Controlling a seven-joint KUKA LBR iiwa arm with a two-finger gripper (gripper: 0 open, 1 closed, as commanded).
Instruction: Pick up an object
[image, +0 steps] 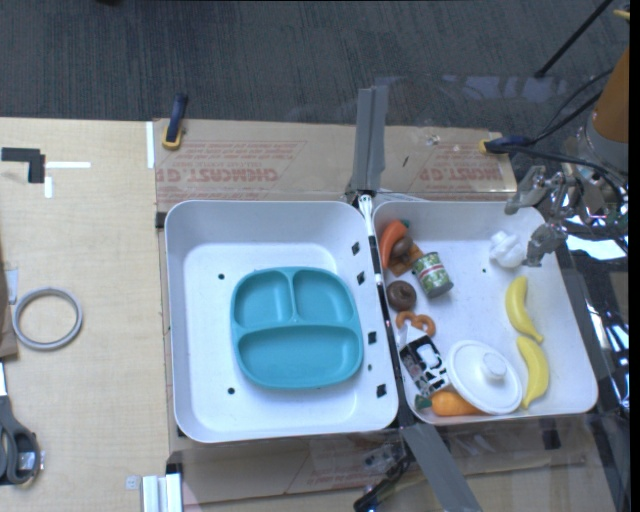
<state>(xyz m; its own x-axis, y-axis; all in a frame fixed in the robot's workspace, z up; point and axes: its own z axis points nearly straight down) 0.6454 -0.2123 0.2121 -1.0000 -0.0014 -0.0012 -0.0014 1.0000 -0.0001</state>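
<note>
The right bin (585, 330) holds several items: a white crumpled piece (507, 249), two yellow bananas (516, 308) (537, 371), a green can (433, 274), a brown doughnut (401, 294), an orange ring (416, 323), an orange-red carrot-like toy (393, 238), a black-and-white object (422, 362) and a white round lid (486, 377) beside an orange piece (452, 403). A teal divided plate (297, 327) lies in the left bin (190, 300). My gripper (529, 220) hovers over the right bin's far right corner, just right of the white piece, open with nothing between its fingers.
The two bins meet at a grey divider bar (368, 140). On the wooden bench to the left lie a grey tape roll (45, 318) and scissors (15, 455). A yellow clamp (176, 122) sits at the cardboard's far left corner. Cables hang around the wrist at the right.
</note>
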